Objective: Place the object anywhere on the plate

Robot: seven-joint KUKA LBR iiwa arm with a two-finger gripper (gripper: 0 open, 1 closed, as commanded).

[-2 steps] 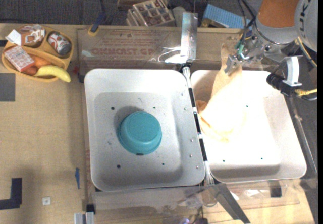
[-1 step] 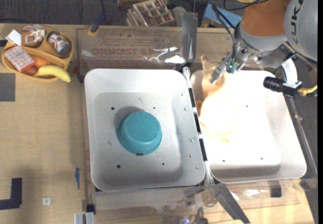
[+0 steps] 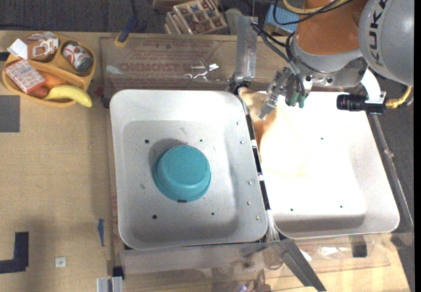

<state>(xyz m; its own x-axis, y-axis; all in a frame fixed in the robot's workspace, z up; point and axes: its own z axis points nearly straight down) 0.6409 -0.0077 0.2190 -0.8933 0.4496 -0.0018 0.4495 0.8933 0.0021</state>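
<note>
Here arm [image 3: 342,21] hides right bin's [image 3: 342,212] far corner.

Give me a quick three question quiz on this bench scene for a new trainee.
1. True or false: the teal plate lies in the left bin.
2. Over which bin does the gripper hang?
A. left
B. right
3. Fill in: the yellow tray beside the bins carries a ____ along its front edge.

Key: 1 true; 2 B; 3 banana.
</note>
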